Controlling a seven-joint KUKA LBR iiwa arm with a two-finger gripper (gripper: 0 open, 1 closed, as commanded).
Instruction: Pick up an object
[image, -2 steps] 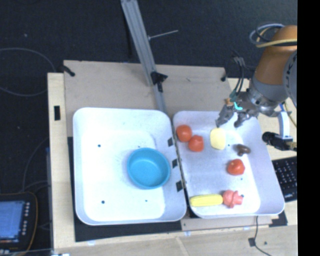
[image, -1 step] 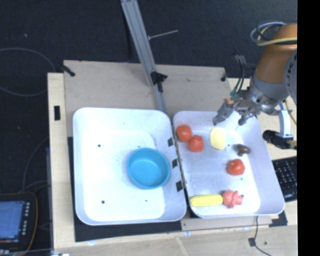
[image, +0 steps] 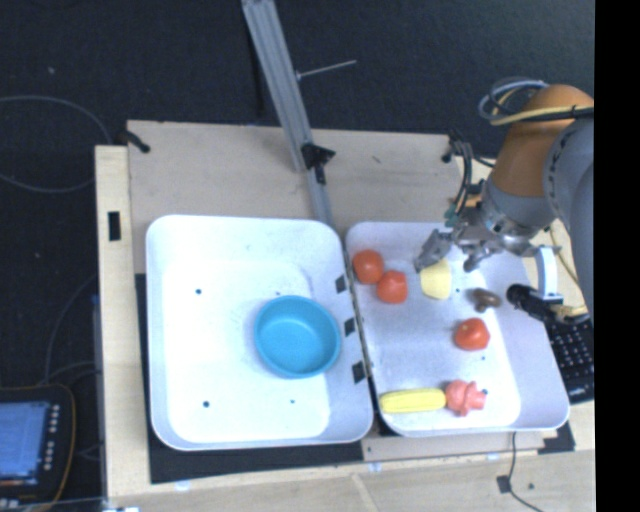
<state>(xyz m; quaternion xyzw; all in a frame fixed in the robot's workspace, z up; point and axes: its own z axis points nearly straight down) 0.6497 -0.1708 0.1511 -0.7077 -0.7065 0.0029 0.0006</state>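
bins 2 (image: 200, 240) | blue bowl 1 (image: 296, 336) | red fruits 3 (image: 368, 266) | yellow pieces 2 (image: 436, 282) | pink toy 1 (image: 463, 397) — small brown item, perhaps 1 (image: 486, 298)

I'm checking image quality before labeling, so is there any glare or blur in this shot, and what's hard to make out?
Camera view: both white bins are washed out by bright light; the gripper is soft, fingers unclear; the small brown object is too blurry to identify; the blue bowl reads clearly.

Even, diffuse overhead light fills the scene, and the two white bins (image: 240, 245) glare almost to washout, losing surface detail. Shadows are faint and short. The picture is soft and grainy, and the dark floor (image: 60, 60) swallows detail.
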